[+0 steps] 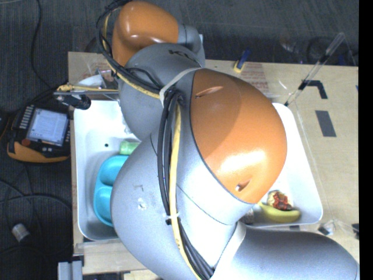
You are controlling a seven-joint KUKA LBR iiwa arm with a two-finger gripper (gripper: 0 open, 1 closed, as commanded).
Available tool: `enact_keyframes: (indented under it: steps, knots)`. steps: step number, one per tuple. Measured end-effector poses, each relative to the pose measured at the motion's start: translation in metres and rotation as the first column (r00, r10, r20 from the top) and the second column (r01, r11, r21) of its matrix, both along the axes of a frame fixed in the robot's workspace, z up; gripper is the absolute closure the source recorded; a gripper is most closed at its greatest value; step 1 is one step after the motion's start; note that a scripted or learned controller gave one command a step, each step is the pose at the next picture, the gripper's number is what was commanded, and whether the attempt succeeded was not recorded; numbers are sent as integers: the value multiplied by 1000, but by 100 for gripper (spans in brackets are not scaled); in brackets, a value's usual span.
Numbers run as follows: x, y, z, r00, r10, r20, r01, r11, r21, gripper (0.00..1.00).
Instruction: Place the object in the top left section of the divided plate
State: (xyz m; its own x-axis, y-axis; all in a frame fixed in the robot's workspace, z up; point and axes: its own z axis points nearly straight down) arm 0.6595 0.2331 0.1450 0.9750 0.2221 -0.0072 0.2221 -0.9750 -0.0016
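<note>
Blue divided plate (108, 182) in left bin, mostly behind arm

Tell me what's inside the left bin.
In the left bin lie a blue divided plate and something pale green. The arm covers the rest.

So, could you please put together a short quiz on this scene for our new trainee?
1. True or false: the arm covers much of both bins.
2. What colour is the divided plate in the left bin?
A. red B. blue C. black
3. Fill in: the banana lies in the ___ bin.

Key: 1 true; 2 B; 3 right.
</note>
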Motion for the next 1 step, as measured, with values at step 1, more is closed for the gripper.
enact_keyframes:
  steps: [1]
  knots:
    - [-60, -97, -4, 1000, 30, 0, -30, 1000, -8, 100]
